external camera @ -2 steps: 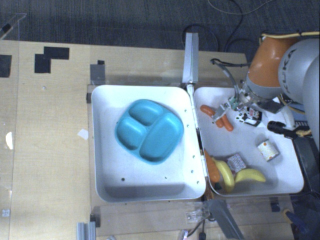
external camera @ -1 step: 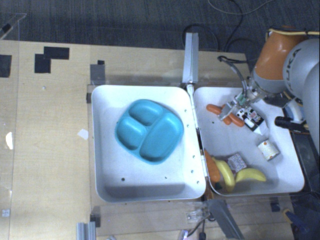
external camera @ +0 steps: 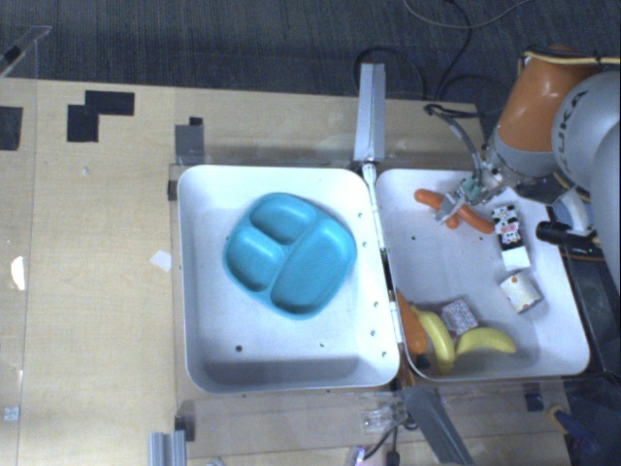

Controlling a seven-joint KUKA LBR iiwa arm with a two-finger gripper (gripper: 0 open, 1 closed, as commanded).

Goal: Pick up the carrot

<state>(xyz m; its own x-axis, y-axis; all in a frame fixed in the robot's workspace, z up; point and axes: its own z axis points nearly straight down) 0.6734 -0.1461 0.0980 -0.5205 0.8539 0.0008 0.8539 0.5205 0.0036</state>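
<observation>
Hand over the carrot in the right bin

Carrot (external camera: 454, 210) lies in the upper part of the right bin (external camera: 553, 352), its length running from upper left to lower right. The hand (external camera: 466, 196) of the grey arm (external camera: 582, 124), which carries an orange band above the wrist, sits down on the carrot's middle. Whether its fingers are apart or closed cannot be told from this slanted view, nor whether the carrot is between them.

Just right of the carrot, a small black-and-white box (external camera: 510, 237) rests on the bin floor, and below it a small pale cylinder (external camera: 521, 291). Along the bin's lower edge lie two bananas (external camera: 466, 341), a grey crumpled packet (external camera: 459, 314) and an orange item (external camera: 413, 330) against the left wall.

The left bin (external camera: 204, 289) holds a blue three-compartment plate (external camera: 290, 253). Both bins stand side by side on the pale worktop (external camera: 87, 289).
</observation>
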